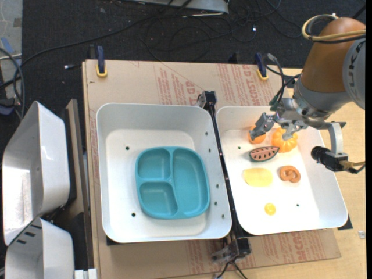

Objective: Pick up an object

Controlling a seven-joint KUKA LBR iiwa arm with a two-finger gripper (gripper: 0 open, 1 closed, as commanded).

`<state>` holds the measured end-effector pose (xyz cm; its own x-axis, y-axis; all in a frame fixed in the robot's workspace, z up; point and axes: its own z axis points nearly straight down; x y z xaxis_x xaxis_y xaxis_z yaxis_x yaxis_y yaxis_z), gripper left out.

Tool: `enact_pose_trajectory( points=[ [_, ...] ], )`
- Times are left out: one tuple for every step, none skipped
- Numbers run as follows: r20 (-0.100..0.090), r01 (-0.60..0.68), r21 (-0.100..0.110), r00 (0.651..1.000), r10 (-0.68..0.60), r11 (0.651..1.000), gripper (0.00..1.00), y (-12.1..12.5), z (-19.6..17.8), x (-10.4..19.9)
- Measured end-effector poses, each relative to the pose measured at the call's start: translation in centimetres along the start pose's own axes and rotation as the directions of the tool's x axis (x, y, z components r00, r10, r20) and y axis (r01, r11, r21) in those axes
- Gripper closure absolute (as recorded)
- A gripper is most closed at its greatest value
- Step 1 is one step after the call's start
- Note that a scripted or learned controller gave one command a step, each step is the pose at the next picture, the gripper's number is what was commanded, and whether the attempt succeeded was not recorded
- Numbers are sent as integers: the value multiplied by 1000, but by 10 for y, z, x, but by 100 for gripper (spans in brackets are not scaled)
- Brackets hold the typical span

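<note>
Jaws [278,127] low over right bin [325,214], upper right of frame, among orange pieces [286,141]; we cannot tell if released or clenched. Watermelon slice [263,153], pretzel [289,174], yellow pieces lie in bin. Nothing lifted yet, we judge; grasp, raise remain.

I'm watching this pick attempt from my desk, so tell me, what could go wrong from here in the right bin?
1. The pincer sits over two orange pieces lying close together near the bin's far wall; it might nudge one while going for the other.
2. The brown seeded slice lies right beside them and could get bumped.
3. The right bin's far wall is close, so an object may slide against it.
</note>
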<state>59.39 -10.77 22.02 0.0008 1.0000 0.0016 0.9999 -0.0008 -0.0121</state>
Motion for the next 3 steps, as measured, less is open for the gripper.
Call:
enact_pose_trajectory(
  points=[
    [2, 2, -12, 1000, -2, 1000, 0, 3, -6, 0],
    [2, 0, -8, 1000, 0, 1000, 0, 5, 37, 0],
    [2, 0, -8, 1000, 0, 1000, 0, 13, 84, -1]
  ],
)
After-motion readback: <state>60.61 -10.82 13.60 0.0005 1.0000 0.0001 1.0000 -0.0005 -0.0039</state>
